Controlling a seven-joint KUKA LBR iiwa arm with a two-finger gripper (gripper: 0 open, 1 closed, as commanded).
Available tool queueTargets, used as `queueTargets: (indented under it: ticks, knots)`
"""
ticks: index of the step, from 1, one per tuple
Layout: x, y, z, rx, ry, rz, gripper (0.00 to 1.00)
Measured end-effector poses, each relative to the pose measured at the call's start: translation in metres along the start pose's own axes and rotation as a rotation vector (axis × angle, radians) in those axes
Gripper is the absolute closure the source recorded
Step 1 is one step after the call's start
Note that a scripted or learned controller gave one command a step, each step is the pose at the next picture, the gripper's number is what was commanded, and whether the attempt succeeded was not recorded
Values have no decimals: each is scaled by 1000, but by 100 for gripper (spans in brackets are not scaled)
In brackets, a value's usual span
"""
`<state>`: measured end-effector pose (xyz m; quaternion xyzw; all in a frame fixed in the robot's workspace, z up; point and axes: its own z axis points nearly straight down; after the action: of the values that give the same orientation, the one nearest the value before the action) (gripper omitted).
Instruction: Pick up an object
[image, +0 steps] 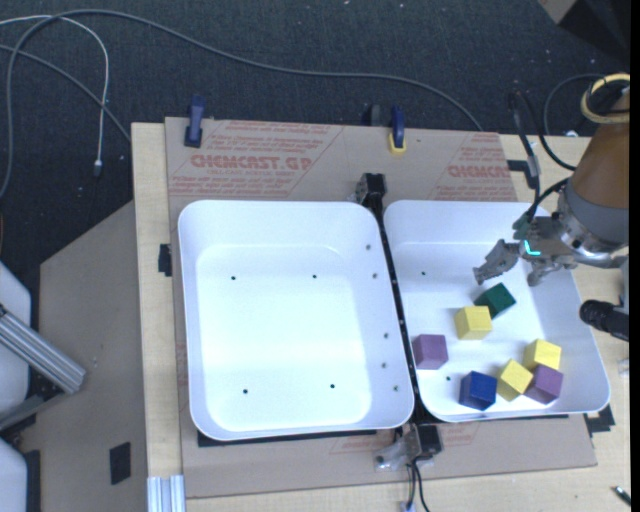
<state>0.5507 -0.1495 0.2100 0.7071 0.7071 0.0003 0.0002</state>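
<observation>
The right bin (430, 235) holds seven blocks: a green one (495, 298) just at five o'clock of the jaws (515, 263) (spread, gripping nothing), then two purple, three yellow and a blue. The left bin (285, 225) sits beside it on the worktop (150, 300).

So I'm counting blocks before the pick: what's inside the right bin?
The right bin holds seven blocks: green, three yellow, two purple, one blue. The arm covers the bin's far right edge, so anything there is hidden.
</observation>
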Motion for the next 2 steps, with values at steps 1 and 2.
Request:
queueTargets:
  ticks: [1, 2]
  knots:
    - [-41, 4, 114, 10, 2, 3, 0]
    - [-40, 7, 98, -1, 0, 0, 100]
